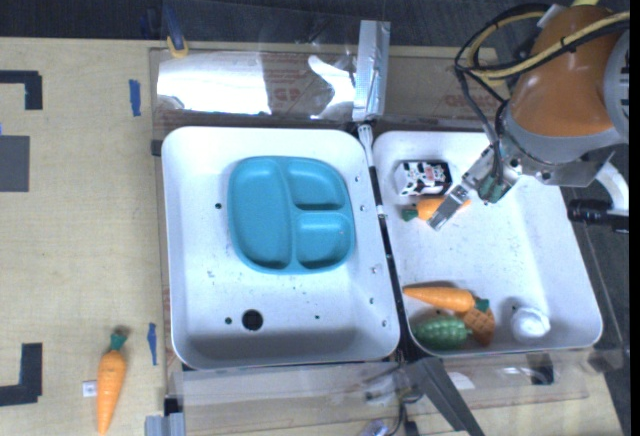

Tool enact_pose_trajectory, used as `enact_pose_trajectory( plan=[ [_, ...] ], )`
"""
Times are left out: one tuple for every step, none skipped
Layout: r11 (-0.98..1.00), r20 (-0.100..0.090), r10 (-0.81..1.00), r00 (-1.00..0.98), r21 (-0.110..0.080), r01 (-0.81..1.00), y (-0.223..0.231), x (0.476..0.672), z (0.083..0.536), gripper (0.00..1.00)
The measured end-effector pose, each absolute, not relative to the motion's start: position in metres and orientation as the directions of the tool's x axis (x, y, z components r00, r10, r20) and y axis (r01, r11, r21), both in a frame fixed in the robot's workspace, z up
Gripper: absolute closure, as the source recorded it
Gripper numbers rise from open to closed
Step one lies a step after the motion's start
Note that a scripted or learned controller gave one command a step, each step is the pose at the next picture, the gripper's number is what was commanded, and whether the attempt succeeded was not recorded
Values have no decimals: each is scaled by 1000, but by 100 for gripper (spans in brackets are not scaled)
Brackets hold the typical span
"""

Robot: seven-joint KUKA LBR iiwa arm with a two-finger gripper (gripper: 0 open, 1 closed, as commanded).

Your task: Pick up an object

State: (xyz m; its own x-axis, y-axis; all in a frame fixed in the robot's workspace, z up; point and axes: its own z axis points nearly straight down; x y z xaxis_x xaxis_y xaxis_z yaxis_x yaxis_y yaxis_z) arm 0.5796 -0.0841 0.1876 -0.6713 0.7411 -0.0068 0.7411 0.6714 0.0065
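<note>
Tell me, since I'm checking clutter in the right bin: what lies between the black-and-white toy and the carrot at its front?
The camera view shows bare white bin floor between the black-and-white toy and the carrot, apart from a small orange piece just below the toy.

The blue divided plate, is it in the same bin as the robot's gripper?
No. The blue divided plate lies in the left bin, while the gripper is over the right bin.

Both bins were glossy white plastic, speckled. The blue tray was smooth matt plastic. The desk at 9 o'clock looked like pale wood.
</note>
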Motion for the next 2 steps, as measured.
enact_pose_trajectory(
  plan=[
    [773,-18,634,-773,11,634,-99,625,120,0],
    [707,-4,707,-707,3,707,-140,615,87,0]
  ],
)
